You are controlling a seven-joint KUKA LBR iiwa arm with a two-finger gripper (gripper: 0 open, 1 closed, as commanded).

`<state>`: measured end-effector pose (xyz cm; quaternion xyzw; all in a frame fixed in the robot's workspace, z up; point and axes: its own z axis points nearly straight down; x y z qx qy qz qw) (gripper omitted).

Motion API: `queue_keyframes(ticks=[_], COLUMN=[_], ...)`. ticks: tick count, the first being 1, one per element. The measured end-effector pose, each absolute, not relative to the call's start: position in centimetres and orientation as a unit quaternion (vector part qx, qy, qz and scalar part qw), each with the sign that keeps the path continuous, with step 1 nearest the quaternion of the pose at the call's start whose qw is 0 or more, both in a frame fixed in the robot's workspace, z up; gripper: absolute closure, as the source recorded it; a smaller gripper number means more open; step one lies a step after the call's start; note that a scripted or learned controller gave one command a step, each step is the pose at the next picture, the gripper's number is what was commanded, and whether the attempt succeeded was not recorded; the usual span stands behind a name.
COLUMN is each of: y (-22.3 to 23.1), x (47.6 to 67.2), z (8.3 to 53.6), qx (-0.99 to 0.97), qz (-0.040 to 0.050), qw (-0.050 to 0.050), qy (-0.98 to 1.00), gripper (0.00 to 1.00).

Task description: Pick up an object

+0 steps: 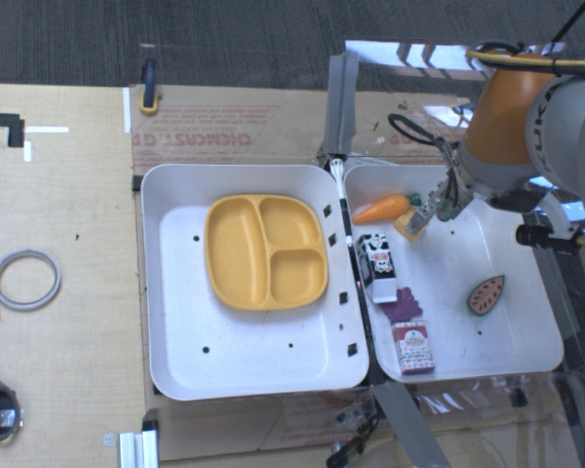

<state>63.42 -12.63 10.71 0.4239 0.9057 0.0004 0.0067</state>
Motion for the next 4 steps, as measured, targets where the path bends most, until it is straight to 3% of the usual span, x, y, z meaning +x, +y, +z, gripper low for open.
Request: queue_keyframes(ticks=[1,2,3,4], y=[-11.1,-10.9,-11.0,-11.0], x=[64.0,63.5,63.8,63.7], z=[10.3,9.4,10.7,10.5], qx=[0.681,0.681,0.680,0.680], qz=[0.0043,0.0000,0.0007,-0.0002], qw=[0.009,0.002,0.007,0.005], qy=[0.732,0.732,0.733,0.733], gripper=[1.00,0.00,1.00,0.00])
